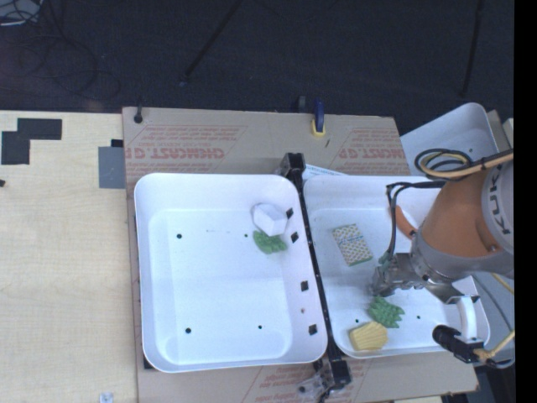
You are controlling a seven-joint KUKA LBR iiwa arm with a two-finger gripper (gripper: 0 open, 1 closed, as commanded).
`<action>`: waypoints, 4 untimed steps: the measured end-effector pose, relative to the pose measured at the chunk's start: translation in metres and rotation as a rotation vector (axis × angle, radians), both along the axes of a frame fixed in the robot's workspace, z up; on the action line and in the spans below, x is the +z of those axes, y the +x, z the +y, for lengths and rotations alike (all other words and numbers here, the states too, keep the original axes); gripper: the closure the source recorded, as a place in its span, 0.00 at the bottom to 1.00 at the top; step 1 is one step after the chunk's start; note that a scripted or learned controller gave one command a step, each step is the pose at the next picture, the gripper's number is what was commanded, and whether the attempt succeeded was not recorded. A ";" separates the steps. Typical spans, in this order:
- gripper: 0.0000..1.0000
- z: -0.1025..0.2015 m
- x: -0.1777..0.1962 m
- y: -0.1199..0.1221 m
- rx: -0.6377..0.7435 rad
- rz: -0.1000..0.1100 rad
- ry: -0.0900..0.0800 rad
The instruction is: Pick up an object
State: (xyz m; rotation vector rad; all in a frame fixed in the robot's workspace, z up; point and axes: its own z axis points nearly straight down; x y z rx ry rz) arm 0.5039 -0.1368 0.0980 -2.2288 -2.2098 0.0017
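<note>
Reaching in from three o'clock, orange-banded arm [470,221] bent down over the right bin [331,326]. Two white bins on brown cardboard [210,145] atop a pale wooden bench [59,292]; dark floor at twelve. Gripper [384,285] low in the right bin, just above a green object [386,311]; whether parted or closed, cannot tell. Yellow object [367,337] at six, patterned packet [352,244] at eleven. Left bin [151,309]: white and green pieces [269,229] at its two o'clock corner.

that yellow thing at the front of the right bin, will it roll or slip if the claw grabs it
The yellow thing looks lumpy and ridged, like toy corn, so it would probably grip rather than slip. Its rounded shape suggests it might roll a little if nudged. It lies against the bin wall beside a green thing, so a push would likely jam it there.
</note>
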 end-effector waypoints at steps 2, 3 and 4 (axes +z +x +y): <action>1.00 -0.001 0.001 -0.027 0.003 -0.005 0.000; 1.00 -0.002 0.010 -0.027 -0.003 -0.004 0.001; 1.00 -0.002 0.019 -0.028 -0.009 -0.003 0.001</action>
